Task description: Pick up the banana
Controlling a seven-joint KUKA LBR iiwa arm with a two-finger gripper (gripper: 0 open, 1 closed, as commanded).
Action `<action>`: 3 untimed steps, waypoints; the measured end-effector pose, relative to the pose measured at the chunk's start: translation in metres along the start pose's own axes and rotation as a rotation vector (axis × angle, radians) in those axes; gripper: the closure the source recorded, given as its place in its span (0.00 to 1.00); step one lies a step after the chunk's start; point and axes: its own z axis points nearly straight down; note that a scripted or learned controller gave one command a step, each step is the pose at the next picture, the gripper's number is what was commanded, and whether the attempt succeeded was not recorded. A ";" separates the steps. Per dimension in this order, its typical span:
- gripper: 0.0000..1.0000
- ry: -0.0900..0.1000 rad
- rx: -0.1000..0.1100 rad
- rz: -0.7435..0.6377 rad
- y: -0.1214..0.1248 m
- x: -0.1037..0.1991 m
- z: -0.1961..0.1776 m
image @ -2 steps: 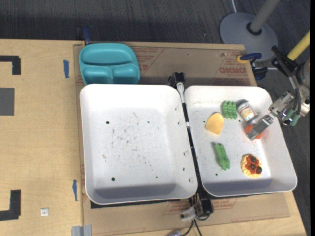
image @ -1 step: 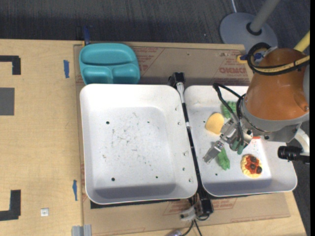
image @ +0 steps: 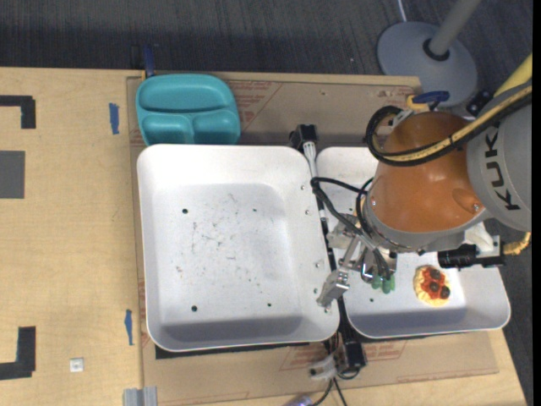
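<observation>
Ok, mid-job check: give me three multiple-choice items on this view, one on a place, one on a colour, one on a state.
1. Where is the hand?
A. Over the left bin's centre
B. Over the right bin, near the wall it shares with the left bin
C. Over the teal tray

2. What colour is the divided tray beyond the left bin?
A. Teal
B. Red
C. Black

3. How does the small yellow thing with red spots lie?
A. Between the hand's fingers
B. On the right bin's floor, apart from the hand
C. On the cardboard

Answers: 1 B, the hand hangs low at the left side of the right bin. 2 A, the tray is plainly teal. 3 B, white floor shows between it and the hand.
</observation>
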 end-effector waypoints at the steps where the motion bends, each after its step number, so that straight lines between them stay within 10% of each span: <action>1: 0.00 -0.004 -0.003 0.116 0.060 0.021 0.099; 3: 0.00 -0.004 -0.007 0.289 0.196 0.018 0.098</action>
